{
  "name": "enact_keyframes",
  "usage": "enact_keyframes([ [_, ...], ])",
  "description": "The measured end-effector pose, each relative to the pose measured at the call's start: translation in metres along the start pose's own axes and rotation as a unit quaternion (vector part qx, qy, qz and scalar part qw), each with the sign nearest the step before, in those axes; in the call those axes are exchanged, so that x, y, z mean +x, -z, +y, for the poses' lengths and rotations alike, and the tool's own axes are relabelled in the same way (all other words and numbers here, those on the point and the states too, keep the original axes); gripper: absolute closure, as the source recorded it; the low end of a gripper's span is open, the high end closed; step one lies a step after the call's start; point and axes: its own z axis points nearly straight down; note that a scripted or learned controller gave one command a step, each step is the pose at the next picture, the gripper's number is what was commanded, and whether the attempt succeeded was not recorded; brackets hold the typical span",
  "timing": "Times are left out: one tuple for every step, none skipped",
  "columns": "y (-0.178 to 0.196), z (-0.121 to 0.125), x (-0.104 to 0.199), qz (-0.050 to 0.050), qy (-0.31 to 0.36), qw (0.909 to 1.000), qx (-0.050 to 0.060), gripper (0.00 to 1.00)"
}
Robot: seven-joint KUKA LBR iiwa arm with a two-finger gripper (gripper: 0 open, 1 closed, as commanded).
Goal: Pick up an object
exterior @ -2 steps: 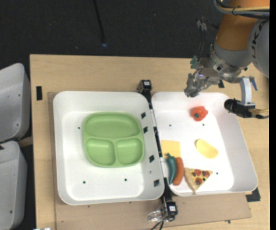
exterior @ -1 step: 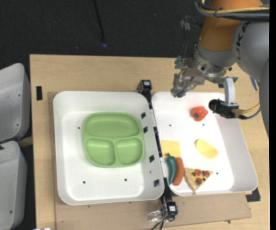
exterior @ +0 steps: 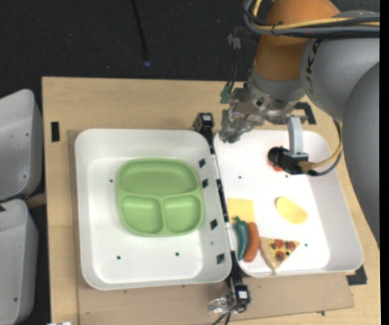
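The right bin (exterior: 329,249) holds a yellow square slice (exterior: 241,209), a yellow oval piece (exterior: 291,210), a pizza slice (exterior: 277,250), an orange-red sausage (exterior: 251,241) and a teal piece (exterior: 239,233) beside it. A small red thing (exterior: 277,167) peeks out under the black fitting near the back. My gripper (exterior: 229,133) hangs over the back left corner of the right bin, near the divider, well away from the food pieces. Nothing shows between its fingers.
The left bin (exterior: 93,249) carries a green divided plate (exterior: 159,196). A black fitting with a cable (exterior: 285,160) hangs off the arm over the right bin's back. White panels (exterior: 5,154) stand at the far left of the bench.
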Motion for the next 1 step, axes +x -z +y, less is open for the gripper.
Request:
enact_keyframes([
  [0.0021,-0.0031,0.0585,0.000,0.001,1.0000,-0.001,1.00],
])
